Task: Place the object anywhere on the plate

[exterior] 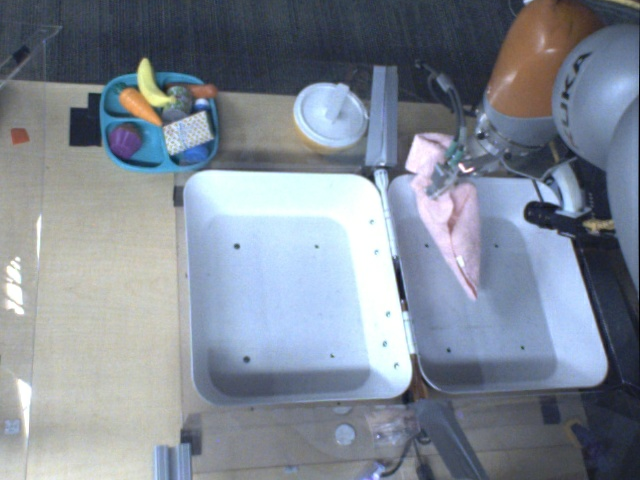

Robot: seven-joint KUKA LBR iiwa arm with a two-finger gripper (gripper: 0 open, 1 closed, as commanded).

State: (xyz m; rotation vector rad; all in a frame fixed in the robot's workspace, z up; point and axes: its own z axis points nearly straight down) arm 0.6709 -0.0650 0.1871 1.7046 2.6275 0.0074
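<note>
- Camera view from my remote seat: the gripper (447, 173) is over the back-left corner of the right bin (560, 368), and it's clamped onto the pink cloth (460, 230).
- The cloth is bunched up between the fingers at the top, then hangs and trails down into a long point toward the middle of that bin. A bit of it flops over the bin's back rim too.
- The left bin (290, 368) sits just beside it, the two rims touching along the middle.
- On the bench behind the left bin I've got a yellow-rimmed bowl with a white lid (331, 116).
- Further left there's a blue divided tray (128, 158) with toy food in it: a banana (151, 84), a carrot (139, 106) and something purple (125, 140).
</note>
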